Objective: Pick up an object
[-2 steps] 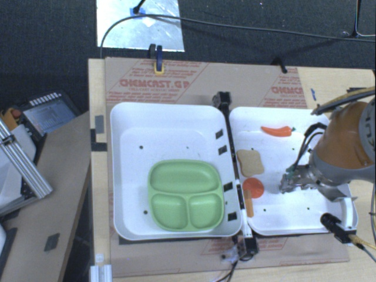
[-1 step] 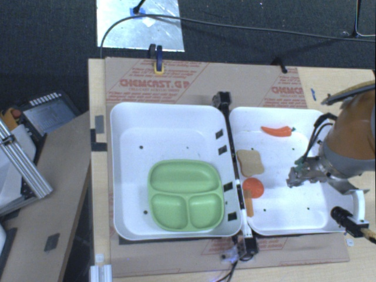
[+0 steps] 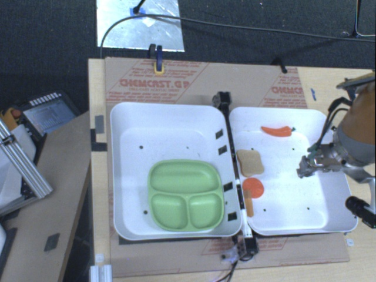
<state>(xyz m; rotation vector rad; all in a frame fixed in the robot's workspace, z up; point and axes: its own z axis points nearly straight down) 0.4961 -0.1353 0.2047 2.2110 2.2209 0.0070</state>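
The gripper [image 3: 306, 168] is hovering low in the right bin [image 3: 294, 219]; whether it is open or closed cannot be told. Nearest targets: chili [image 3: 277, 131], toast [image 3: 251, 163], orange piece [image 3: 252, 188]. Recommendation: centre squarely over one item before descending, clear of the wall.

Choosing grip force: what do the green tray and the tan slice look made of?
Green tray: likely moulded plastic, smooth and slightly glossy, one even colour with rounded compartment walls. Tan slice: matte and bread-shaped, possibly a foam or plastic toy; the view is too coarse to tell.
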